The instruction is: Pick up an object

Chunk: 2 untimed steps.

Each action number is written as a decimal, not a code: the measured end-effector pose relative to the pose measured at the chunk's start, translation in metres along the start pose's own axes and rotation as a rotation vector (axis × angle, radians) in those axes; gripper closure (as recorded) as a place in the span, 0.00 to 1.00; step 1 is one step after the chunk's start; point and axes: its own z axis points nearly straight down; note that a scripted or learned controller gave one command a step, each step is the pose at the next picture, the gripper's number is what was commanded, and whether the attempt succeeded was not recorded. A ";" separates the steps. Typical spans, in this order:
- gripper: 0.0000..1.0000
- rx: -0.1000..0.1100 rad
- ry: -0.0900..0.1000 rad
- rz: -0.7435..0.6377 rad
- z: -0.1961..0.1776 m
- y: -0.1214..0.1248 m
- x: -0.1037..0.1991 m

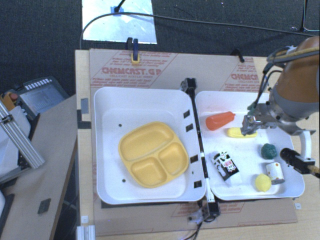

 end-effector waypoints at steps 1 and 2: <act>1.00 0.004 0.004 -0.006 0.009 0.017 0.059; 1.00 0.005 0.004 -0.006 0.013 0.026 0.112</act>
